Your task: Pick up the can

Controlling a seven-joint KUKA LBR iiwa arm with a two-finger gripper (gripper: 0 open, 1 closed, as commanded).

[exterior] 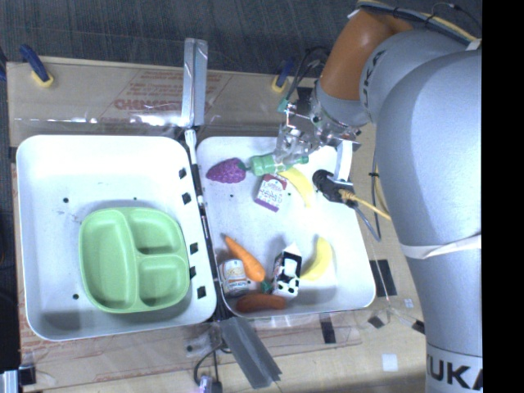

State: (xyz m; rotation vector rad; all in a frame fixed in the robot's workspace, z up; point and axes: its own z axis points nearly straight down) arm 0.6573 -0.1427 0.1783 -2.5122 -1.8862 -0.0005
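Can (236, 275) sits at roughly 7 o'clock in the right bin (354, 229), against the left wall beside the carrot (245, 257); orientation unclear, label partly legible, base hidden. End effector (292, 147) hovers at 12 o'clock over a green object (266, 165); its state cannot be told.

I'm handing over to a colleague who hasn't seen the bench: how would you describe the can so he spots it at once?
Look in the right bin, at its near left corner beside the divider. The can stands there, just left of the carrot and above the sausage. It is the short cylinder with a pale label, unlike the long orange and red items beside it.
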